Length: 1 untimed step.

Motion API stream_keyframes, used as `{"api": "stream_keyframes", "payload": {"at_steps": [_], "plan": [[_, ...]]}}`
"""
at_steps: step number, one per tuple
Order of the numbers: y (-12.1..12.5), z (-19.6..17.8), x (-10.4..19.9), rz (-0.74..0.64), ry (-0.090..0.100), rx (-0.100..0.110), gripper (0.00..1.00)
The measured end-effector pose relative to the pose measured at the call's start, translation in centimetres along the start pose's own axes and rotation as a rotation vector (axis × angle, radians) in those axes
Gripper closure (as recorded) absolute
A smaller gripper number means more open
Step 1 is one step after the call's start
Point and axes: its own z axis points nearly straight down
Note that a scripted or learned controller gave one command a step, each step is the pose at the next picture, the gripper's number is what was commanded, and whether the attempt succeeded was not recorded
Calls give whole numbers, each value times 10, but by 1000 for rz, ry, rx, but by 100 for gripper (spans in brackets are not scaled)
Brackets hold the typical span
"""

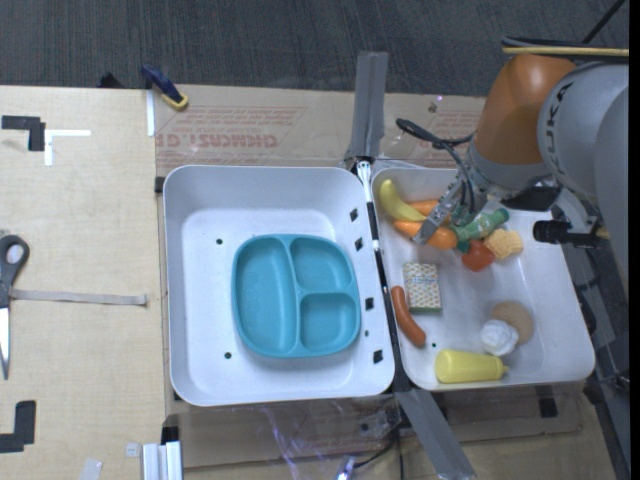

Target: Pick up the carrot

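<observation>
The carrot (410, 230) is orange with a green leafy top (486, 222) and lies across the upper part of the right bin (560, 298), just below a yellow banana (396, 204). My gripper (437, 224) reaches down from the right and sits right over the carrot's middle, hiding part of it. I cannot tell whether it touches the carrot. The carrot rests among other toy food on the bin floor.
Around the carrot lie a corn cob (506, 244), a red tomato (477, 258), a patterned block (422, 286), a red sausage (408, 316), a yellow bottle (468, 366) and a brown-and-white mushroom (506, 326). The left bin (190, 268) holds a blue divided plate (296, 294).
</observation>
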Motion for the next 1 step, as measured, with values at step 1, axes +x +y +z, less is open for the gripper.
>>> {"api": "stream_keyframes", "payload": {"at_steps": [1], "plan": [[22, -87, 75, -171, -2, -2, 100]]}}
